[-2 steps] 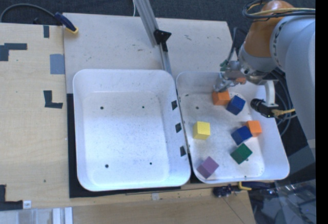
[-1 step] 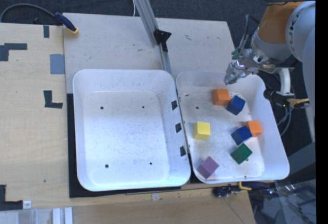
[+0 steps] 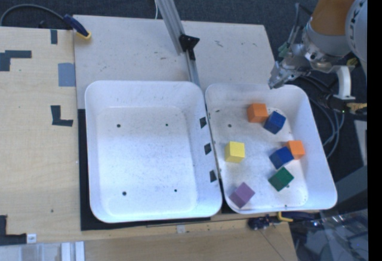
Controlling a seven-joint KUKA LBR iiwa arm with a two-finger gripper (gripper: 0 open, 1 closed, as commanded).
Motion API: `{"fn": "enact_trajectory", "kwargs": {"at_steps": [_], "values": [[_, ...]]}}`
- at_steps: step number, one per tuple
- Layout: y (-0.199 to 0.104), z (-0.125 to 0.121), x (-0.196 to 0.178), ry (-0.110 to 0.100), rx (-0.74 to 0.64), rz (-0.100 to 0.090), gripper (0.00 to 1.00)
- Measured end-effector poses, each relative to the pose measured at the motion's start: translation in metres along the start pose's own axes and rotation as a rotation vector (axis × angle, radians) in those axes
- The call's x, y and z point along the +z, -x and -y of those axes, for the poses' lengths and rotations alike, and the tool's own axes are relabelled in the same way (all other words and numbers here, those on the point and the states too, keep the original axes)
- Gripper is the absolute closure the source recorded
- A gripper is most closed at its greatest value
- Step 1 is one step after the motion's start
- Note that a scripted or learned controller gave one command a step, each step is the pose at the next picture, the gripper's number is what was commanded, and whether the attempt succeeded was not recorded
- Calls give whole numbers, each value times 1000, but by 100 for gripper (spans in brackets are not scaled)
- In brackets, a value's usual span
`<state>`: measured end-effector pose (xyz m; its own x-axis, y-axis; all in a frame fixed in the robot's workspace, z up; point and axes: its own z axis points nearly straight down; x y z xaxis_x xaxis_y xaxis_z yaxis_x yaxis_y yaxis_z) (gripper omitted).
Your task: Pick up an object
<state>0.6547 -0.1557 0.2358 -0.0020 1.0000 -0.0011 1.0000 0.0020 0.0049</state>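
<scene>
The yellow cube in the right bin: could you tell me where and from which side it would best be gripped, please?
Probably from straight above, fingers closing on two opposite side faces of the yellow cube. It sits flat, apart from the other blocks, with bare floor around it. The bin wall toward the left bin is nearest, so aligning the gripper along that wall seems safest.

yellow cube (image 3: 235,151), white bins (image 3: 95,98)
</scene>
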Motion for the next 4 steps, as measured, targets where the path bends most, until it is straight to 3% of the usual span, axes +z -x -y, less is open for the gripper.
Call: {"fn": "enact_trajectory", "kwargs": {"at_steps": [1, 4], "values": [[0, 0, 3, -5, 1, 0, 100], [-163, 40, -15, -7, -5, -3, 100]]}}
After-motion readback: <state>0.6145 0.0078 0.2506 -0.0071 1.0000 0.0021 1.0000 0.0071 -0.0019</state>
